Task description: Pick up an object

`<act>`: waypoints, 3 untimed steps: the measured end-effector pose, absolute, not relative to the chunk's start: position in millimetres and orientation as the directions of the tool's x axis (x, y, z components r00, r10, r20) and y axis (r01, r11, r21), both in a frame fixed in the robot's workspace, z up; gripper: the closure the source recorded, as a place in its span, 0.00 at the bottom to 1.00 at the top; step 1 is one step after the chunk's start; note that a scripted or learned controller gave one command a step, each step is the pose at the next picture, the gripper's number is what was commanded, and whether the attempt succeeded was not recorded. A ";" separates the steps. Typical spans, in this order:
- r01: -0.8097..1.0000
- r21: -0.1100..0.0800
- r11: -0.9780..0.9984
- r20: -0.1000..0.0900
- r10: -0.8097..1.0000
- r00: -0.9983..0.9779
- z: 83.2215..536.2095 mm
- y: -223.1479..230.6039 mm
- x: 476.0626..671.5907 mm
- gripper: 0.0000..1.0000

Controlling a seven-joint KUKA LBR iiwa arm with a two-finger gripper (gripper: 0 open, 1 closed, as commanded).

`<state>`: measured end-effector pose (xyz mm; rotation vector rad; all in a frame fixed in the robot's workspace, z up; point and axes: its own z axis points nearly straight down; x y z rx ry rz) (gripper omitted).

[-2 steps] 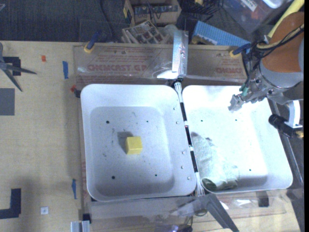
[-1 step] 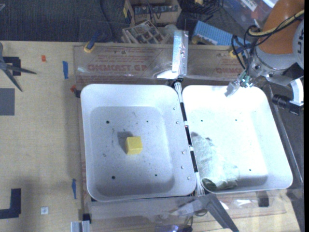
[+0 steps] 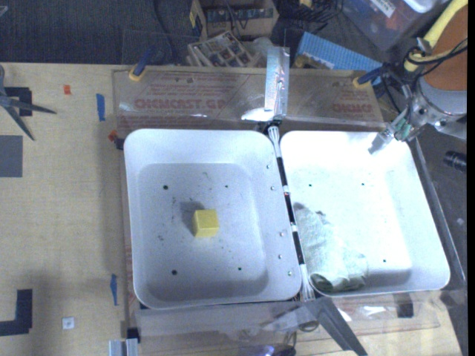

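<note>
Gripper (image 3: 386, 138), jaw state indiscernible, hovers at right bin's (image 3: 415, 221) far right corner. Yellow cube (image 3: 206, 222), left bin (image 3: 148, 199) centre: probably easiest target; descend vertically, centred.

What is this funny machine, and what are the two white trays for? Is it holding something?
This is one picture, taken by a camera fixed above a bench, looking down. The grey and orange shape at the top right is a robot arm, reaching in from the side. Its gripper, like a little hand, hangs over the far corner of the right tray. Nothing shows in it. The left tray holds a small yellow block. The right tray holds a rolled-up pale cloth by its near left edge. The robot's job is to pick something up.
</note>
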<state>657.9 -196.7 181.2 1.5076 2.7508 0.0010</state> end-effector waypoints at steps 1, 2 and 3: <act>0.778 0.003 0.628 -0.005 0.778 -0.628 182.3 -222.2 668.0 1.00; 0.560 0.002 0.829 -0.001 0.560 -0.829 162.2 -160.4 649.8 1.00; 0.568 0.002 0.823 -0.001 0.568 -0.823 174.3 -142.5 612.6 1.00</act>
